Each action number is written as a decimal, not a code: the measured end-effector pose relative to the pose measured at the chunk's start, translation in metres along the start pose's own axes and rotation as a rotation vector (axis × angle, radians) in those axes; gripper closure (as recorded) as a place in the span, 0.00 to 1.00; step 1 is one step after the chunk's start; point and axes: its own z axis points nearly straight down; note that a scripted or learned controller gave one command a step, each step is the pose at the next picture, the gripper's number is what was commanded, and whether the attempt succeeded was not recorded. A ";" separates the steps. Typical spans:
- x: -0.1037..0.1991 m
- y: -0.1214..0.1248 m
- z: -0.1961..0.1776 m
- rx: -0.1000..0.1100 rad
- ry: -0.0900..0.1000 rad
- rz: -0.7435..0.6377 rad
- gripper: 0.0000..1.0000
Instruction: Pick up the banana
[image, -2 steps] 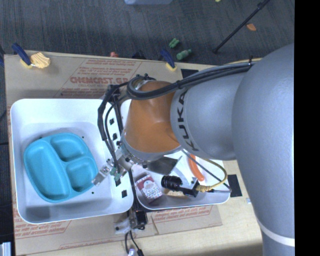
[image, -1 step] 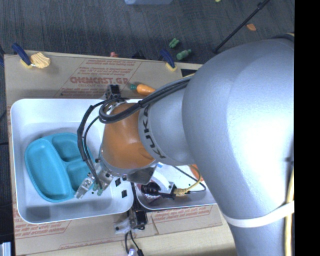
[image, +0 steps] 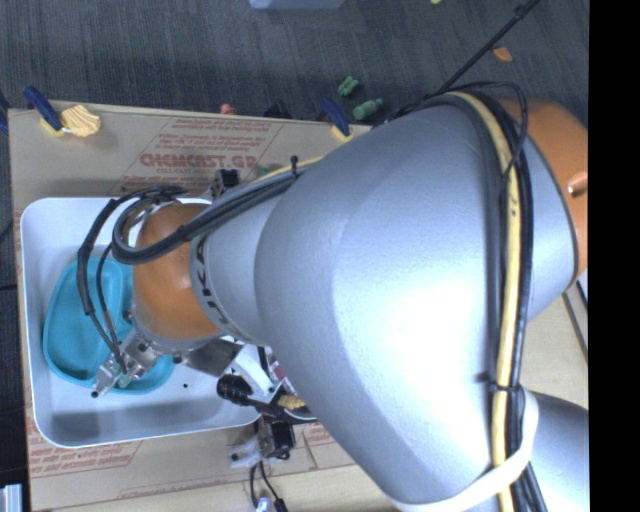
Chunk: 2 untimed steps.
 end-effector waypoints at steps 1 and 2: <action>0.000 0.000 0.000 0.000 0.000 0.000 0.00; 0.000 0.000 0.000 0.000 0.000 0.000 0.00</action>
